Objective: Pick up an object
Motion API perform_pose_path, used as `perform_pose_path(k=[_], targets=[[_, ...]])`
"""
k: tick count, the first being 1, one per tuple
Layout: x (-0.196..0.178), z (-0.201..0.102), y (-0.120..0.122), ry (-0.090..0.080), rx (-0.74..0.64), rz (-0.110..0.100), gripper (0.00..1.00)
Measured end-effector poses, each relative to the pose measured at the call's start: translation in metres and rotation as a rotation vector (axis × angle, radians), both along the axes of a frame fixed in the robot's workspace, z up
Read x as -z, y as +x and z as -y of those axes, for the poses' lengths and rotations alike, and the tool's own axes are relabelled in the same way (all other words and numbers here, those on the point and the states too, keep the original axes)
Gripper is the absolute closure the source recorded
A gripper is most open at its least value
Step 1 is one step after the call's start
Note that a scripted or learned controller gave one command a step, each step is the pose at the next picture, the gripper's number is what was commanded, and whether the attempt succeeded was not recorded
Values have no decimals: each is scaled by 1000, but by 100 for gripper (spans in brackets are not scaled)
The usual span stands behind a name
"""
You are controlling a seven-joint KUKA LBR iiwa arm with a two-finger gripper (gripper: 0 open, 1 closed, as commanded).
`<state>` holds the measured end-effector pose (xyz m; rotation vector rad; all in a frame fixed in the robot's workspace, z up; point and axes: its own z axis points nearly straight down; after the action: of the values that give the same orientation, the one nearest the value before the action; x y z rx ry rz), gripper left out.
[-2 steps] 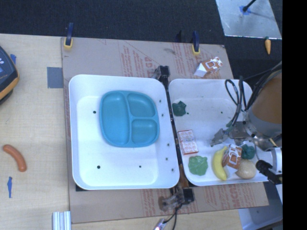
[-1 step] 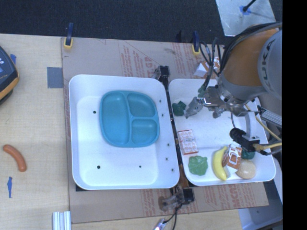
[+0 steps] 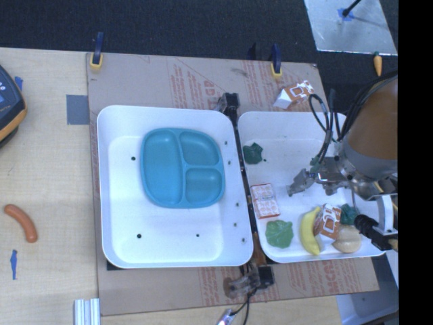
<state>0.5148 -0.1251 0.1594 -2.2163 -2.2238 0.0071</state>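
Note:
My gripper [image 3: 300, 183] hangs over the middle of the right bin [image 3: 291, 128], its grey fingers pointing left, spread apart with nothing between them. Below it lie a red-and-white packet [image 3: 264, 200], a green leafy toy [image 3: 279, 233], a yellow banana [image 3: 310, 231], an orange-and-white carton [image 3: 329, 222] and a beige piece [image 3: 347, 241]. A small dark green piece [image 3: 253, 153] sits at the bin's upper left. The arm's orange band [image 3: 374, 124] comes in from the right.
The left bin [image 3: 115, 202] holds a blue divided plate [image 3: 183, 167]. A small carton [image 3: 293, 95] lies on the cardboard behind the right bin. A toy sausage [image 3: 21, 222] rests on the bench at far left, and a dark device [image 3: 10, 107] above it.

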Motion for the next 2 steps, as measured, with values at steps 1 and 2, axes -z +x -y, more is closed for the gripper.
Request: perform_pose_path(k=[1,2], targets=[[54,14,-31,2,-2,2,0],[67,0,84,2,0,3,0]])
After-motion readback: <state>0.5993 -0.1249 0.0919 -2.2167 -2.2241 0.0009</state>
